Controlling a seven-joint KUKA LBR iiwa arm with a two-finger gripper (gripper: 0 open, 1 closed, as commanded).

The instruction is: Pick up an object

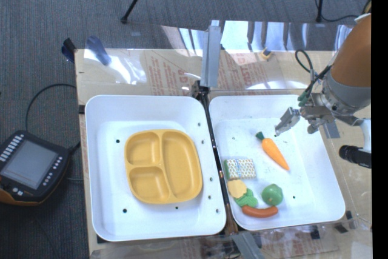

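At right of the frame, the gripper (284, 125) hovers just above the carrot's (274, 151) leafy end in the right bin (315, 206); its spread cannot be told.

We see arm (353, 63) cut off at right edge; pendant (27, 168) clipped at left edge.

Single fixed camera, high above bench (151, 79), slanting down, both bins framed
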